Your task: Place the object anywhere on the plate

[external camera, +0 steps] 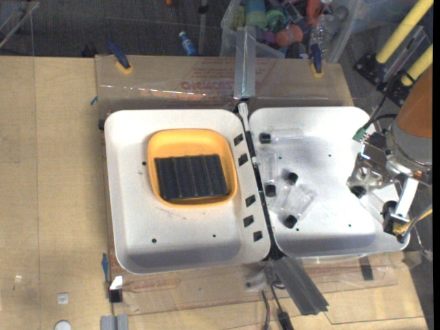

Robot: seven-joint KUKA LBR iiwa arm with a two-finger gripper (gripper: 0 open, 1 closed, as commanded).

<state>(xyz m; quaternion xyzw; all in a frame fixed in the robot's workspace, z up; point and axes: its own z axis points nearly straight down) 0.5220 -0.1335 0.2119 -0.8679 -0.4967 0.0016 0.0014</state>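
Note:
A yellow plate (158,145) lies in the left bin (127,184). Flat on the plate rests a dark grey ribbed slab (191,177), covering most of the plate's middle. My gripper (375,202) hangs low over the right edge of the right bin (330,129), well apart from the plate and the slab. I see nothing held in it.
Several clear plastic pieces with black caps lie in the right bin: one near the back (276,137), others near the divider (292,199). A ridge with black clips (247,177) separates the bins. A box of toys (289,9) stands behind the bench.

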